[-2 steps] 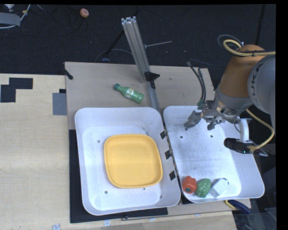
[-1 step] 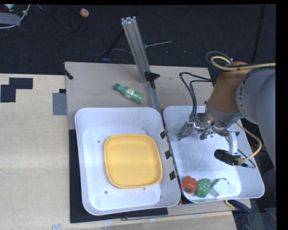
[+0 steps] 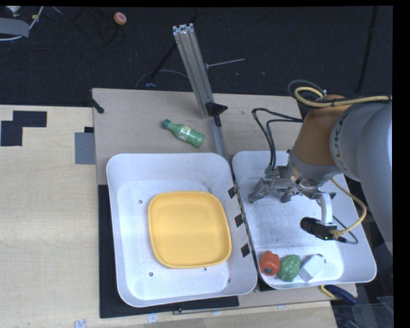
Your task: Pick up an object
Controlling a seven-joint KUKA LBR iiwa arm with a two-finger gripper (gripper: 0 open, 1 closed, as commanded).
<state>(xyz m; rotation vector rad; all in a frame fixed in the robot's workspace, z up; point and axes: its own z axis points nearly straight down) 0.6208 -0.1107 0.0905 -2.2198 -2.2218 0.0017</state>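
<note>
Gripper (image 3: 273,190) over far half of right bin (image 3: 282,229); state cannot be told. Red object (image 3: 270,262), green object (image 3: 289,268) at bin's near edge.

Unresolved: pale item (image 3: 312,268) in right bin (image 3: 362,259) corner, kind unclear; small orange object (image 3: 120,17) on floor (image 3: 269,38), too tiny to identify.

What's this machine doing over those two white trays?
A grey robot arm reaches in to pick something up. Its gripper hangs low over the far part of the right bin, apart from the red toy, green toy and white piece at that bin's near edge. A yellow plate lies in the left bin.
</note>
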